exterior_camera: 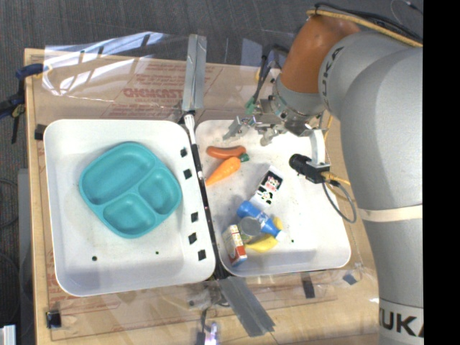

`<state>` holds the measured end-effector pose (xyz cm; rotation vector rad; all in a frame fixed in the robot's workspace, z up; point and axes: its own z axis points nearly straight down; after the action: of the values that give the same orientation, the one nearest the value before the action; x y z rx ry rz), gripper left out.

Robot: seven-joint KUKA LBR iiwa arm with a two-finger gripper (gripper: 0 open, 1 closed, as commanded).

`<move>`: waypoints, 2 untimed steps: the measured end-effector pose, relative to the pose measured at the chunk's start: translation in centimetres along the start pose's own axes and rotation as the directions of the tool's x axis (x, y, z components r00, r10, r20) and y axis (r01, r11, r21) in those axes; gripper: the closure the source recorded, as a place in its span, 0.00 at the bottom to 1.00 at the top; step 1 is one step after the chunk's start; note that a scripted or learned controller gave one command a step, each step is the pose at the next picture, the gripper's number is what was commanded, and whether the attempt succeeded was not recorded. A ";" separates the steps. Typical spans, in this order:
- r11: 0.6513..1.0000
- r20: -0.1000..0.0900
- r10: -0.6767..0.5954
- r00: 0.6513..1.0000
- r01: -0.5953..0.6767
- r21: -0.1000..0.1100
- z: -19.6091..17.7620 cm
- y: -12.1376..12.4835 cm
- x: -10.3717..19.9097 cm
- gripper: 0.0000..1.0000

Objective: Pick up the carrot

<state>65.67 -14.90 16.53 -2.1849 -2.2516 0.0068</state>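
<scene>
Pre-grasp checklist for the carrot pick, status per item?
1. Carrot visible in the right bin: ok.
2. Carrot top unobstructed: ok, nothing lies on it.
3. Neighbours clear of carrot: not ok, the red-orange sausage-shaped toy lies just beyond it, close to its green end.
4. Gripper over carrot: not ok, it sits at the bin's far rim, beyond the carrot.
5. Gripper carrying nothing: cannot tell.
6. Bin wall clearance: cannot tell, the carrot's tip is near the divider side.
</scene>
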 end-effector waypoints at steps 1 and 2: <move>0.966 -0.002 0.257 0.966 -0.257 0.001 7.6 -5.4 1.1 0.00; 0.967 -0.001 0.253 0.967 -0.253 0.004 6.7 -5.3 1.2 1.00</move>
<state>60.27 -13.88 9.84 -2.4517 -1.9520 0.0098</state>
